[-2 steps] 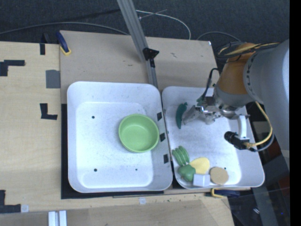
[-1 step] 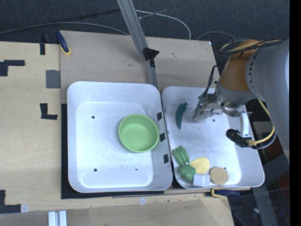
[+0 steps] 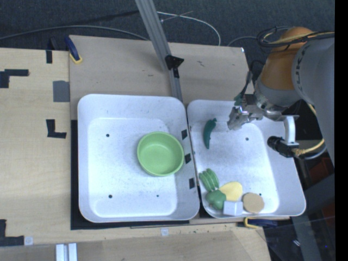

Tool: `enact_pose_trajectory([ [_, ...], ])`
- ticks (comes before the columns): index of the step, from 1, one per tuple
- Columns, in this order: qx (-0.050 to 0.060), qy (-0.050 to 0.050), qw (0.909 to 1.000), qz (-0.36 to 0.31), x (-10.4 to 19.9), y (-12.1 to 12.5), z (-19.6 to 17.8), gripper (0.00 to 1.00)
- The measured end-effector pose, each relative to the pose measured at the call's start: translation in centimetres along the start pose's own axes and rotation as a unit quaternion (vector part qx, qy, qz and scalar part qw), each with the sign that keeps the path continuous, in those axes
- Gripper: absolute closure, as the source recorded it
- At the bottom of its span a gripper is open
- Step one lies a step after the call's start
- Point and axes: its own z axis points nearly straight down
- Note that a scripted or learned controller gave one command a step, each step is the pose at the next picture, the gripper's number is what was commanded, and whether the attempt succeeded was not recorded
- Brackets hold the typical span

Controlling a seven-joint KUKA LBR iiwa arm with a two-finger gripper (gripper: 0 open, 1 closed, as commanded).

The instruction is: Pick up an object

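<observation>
My gripper (image 3: 235,121) hangs over the back of the right bin (image 3: 283,170), a little to the right of a dark green pepper-shaped toy (image 3: 209,132) that lies on the bin floor. Nothing shows between the fingers. At the front of the same bin lies a cluster: a green leafy toy (image 3: 210,179), a green round piece (image 3: 216,199), a yellow lemon-like toy (image 3: 232,190), a tan round piece (image 3: 253,202) and a small pale block (image 3: 233,208). A light green bowl (image 3: 160,154) sits in the left bin (image 3: 98,145).
A grey metal pole (image 3: 157,37) slants over the bench behind the bins. The divider between the two bins runs just left of the dark green toy. A blue and yellow clamp (image 3: 72,50) sits at the bench's back left.
</observation>
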Motion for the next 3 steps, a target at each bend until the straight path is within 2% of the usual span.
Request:
enact_pose_trajectory([
  [1, -0.001, 0.0, 1.0, 0.0, -0.6, 0.9, -5.0, 1.0],
  [2, 0.001, 0.0, 1.0, 0.001, -0.5, 1.0, -6.7, 1.0],
  [3, 0.002, 0.001, 1.0, -0.002, 5.2, 0.5, -7.8, 1.0],
])
